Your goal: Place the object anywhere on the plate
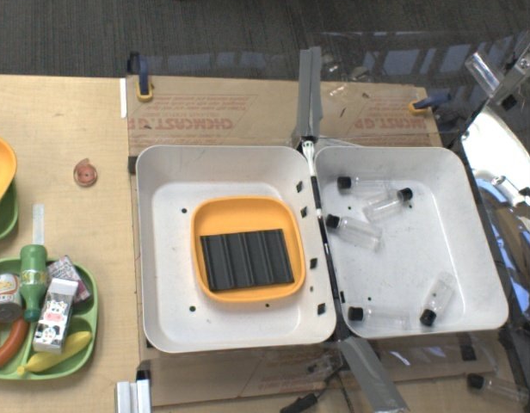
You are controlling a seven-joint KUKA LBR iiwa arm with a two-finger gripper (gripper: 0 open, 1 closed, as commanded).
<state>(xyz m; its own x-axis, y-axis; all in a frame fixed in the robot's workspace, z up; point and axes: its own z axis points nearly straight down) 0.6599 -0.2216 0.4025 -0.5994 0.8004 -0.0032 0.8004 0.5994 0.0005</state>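
Supporting table (58,127): carries two white bins side by side.
Left bin (162,317): holds the orange plate (248,209) at its middle.
Ribbed block (248,259): dark, lying flat on the plate, so it looks already placed; probably stiff, light and grippy. Pinch it across the short sides, along the grooves.
Vials (360,233): clear and black-capped, scattered in the right bin (471,231); likely slippery and prone to roll.
End effector: clenched or released, cannot tell.

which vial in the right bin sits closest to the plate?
The vial lying along the right bin's left side, black cap at the divider. The others lie farther from the orange plate: two near the top, one at the bottom right.
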